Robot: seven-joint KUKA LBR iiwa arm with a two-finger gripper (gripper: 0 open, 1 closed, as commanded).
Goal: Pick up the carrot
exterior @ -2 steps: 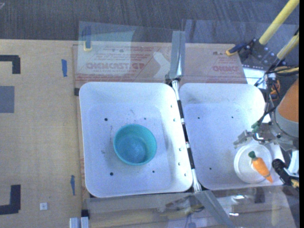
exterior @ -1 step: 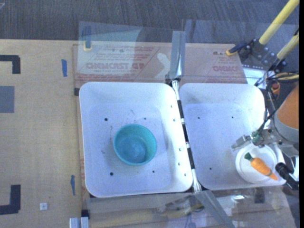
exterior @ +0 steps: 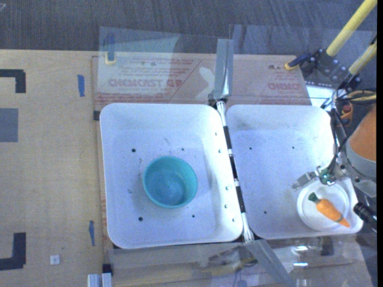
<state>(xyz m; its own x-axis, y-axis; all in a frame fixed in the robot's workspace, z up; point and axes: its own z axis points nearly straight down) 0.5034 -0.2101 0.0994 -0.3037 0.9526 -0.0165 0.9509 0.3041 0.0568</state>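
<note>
Now the gripper, open or closed I cannot tell, hangs near the carrot on its plate; it should go down slowly and pinch the fat middle.

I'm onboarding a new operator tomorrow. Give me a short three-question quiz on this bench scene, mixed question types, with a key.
1. True or false: the carrot lies on a small white plate in the right bin.
2. Multiple choice: what sits in the left bin? A) a red cup B) a teal bowl C) a banana
3. Short answer: where is the gripper relative to the carrot?

Key
1. True; the plate sits in that bin's near right corner.
2. B
3. Just above and left of it in the camera view, near the plate's rim, with no carrot seen between its fingers.
</note>
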